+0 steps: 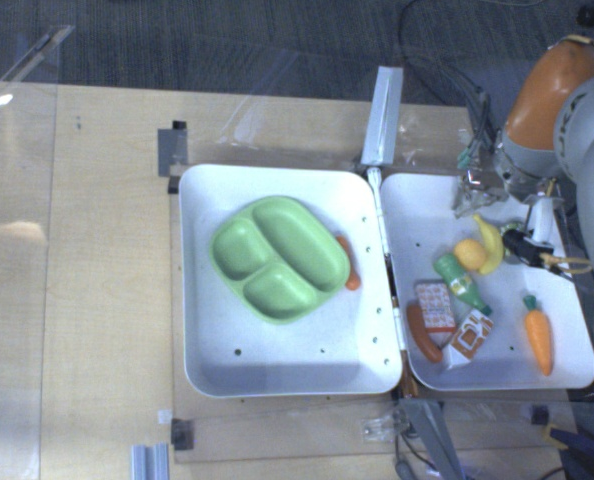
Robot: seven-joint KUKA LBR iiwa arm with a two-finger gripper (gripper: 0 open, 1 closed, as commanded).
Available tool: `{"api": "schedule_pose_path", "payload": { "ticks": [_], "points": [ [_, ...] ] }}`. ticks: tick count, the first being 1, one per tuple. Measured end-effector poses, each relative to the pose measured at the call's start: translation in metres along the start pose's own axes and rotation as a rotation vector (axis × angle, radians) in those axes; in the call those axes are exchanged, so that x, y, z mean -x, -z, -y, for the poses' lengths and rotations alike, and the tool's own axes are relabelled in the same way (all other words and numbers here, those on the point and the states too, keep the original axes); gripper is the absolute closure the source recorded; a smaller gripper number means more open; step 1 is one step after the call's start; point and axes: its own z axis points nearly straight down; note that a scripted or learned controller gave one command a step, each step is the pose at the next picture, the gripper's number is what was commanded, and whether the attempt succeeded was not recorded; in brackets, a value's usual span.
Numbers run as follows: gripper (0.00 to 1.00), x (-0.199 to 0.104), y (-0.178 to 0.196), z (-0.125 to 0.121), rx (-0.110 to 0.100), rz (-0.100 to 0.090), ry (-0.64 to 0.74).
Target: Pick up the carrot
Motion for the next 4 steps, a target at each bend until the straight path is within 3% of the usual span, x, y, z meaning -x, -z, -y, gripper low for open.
{"api": "schedule_pose_path", "payload": {
  "ticks": [1,2,4],
  "points": [
    [1.00,-0.002,0.009,-0.002,0.003,0.001,0.006],
    [1.00,0.030,-0.019,0.002,-0.007,-0.001,-0.114],
    [1.00,0.026,0.000,-0.002,-0.001,0.001,-0.100]
  ]
}}
